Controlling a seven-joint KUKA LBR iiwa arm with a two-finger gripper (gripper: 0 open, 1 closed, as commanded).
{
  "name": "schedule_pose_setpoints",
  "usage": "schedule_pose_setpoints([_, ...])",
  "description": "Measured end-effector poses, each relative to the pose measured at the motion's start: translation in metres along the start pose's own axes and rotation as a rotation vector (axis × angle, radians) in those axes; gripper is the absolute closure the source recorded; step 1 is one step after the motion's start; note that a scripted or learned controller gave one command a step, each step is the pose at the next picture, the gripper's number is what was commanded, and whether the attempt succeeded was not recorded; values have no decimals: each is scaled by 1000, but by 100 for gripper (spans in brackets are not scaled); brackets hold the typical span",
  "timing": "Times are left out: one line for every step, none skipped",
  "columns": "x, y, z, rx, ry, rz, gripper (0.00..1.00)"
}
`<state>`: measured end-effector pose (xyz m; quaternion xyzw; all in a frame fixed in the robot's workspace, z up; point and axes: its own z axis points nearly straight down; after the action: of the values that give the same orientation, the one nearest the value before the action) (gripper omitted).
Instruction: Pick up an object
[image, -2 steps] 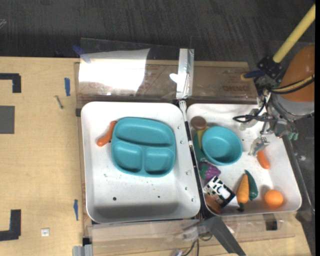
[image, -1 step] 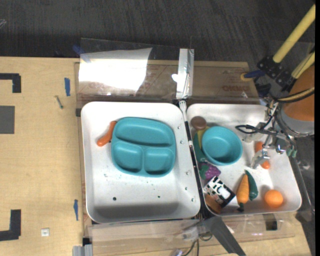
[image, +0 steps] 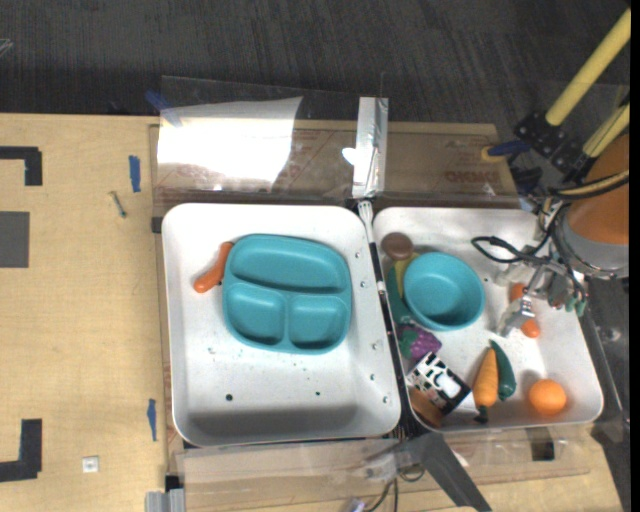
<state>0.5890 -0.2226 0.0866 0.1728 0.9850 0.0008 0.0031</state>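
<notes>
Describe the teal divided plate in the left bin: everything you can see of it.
The teal divided plate is a rounded-rectangle tray, smooth and matte like plastic, with three compartments: one long one along the far side and two smaller ones side by side at the near side. All three look empty. It lies flat and upright on the floor of the left white bin, toward the far half. A small orange carrot-shaped toy lies tilted against its left edge, seemingly touching. Nothing else touches it.

Two white bins (image: 190, 400) side by side on wooden bench (image: 70, 300).
</notes>
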Motion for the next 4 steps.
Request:
schedule_pose_setpoints([-3, 1, -12, 1, -9, -3, 100])
schedule_pose_setpoints([-49, 17, -127, 1, -9, -37, 100])
schedule_pose_setpoints([-46, 17, -121, 2, 2, -37, 0])
schedule_pose_setpoints([-30, 12, -19, 2, 14, -5, 0])
